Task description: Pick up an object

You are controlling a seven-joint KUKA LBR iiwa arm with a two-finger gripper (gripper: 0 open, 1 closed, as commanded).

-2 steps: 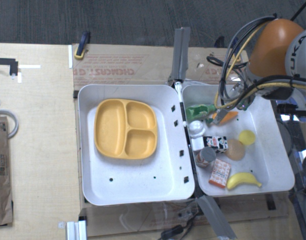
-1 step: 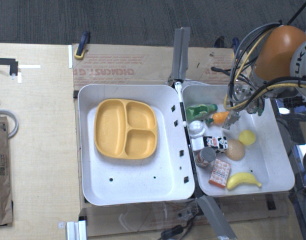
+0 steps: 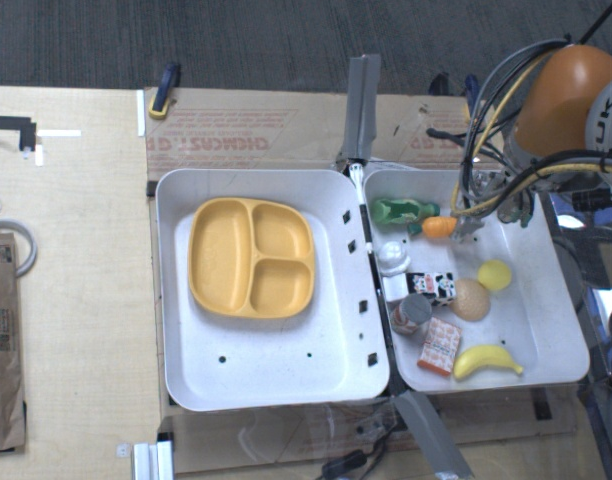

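The gripper hangs over the right bin, half hidden by cables; I cannot tell its state; the orange carrot lies just beside it.

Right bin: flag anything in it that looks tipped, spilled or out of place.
Nothing in the right bin looks spilled or damaged. The white bottle lies on its side against the left wall, and the small red carton lies flat and askew beside the banana. That is ordinary loose clutter.
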